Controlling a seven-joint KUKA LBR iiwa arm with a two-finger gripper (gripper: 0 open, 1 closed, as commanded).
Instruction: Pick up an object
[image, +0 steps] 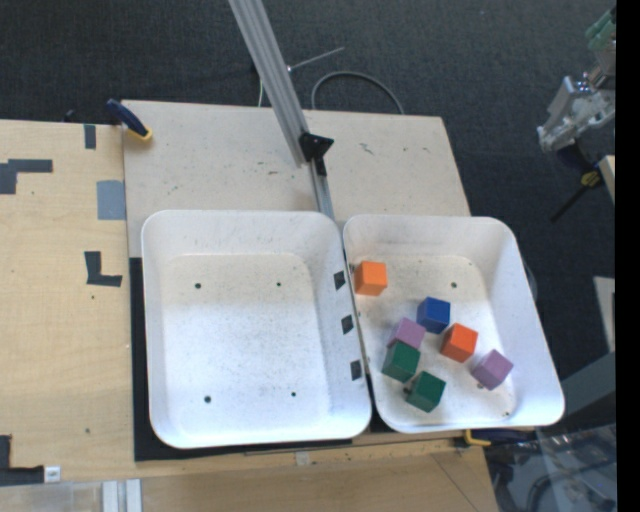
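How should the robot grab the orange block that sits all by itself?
Come straight down on the lone orange block and pinch two opposite flat sides. It stands apart from the others in the right bin, so fingers fit either side.

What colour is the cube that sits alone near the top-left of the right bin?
Orange cube, seen in the camera view.

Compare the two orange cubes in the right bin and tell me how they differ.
The upper orange cube sits alone near the right bin's left wall; the lower orange cube sits in the cluster, close beside the blue cube. The upper one lies nearly square to the bin; the lower one is turned at an angle. The lower one looks a redder orange. Both look about equal in size and rest flat on the bin floor.
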